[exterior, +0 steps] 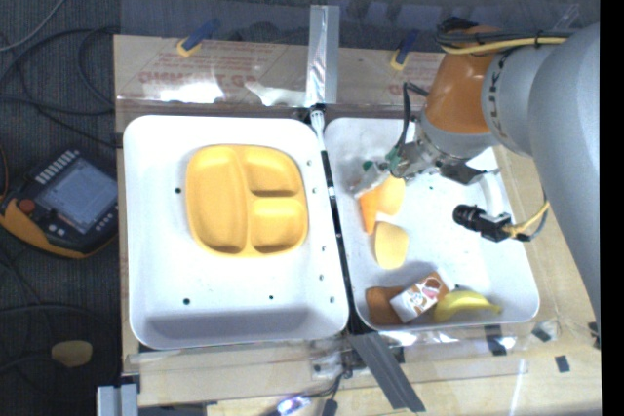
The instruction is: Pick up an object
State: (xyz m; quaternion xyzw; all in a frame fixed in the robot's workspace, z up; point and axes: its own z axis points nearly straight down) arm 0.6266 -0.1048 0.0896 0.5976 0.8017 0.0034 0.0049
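Gripper (pixel 398 161) position: low in my right bin (pixel 507 278), at its upper left; whether it is open or closed, I cannot tell. Just below and left of it, touching or nearly so, sits the orange wedge (pixel 380 200), with a yellow wedge (pixel 390 245) beyond. I judge the orange wedge light, rigid and smooth; grasp across its flat faces.

A divided tray (pixel 246 200) is lying in the left bin (pixel 156 307); 2 wedges (pixel 386 219), a bottle (pixel 408 299) and a banana (pixel 466 305) are sitting in the right bin (pixel 517 278).
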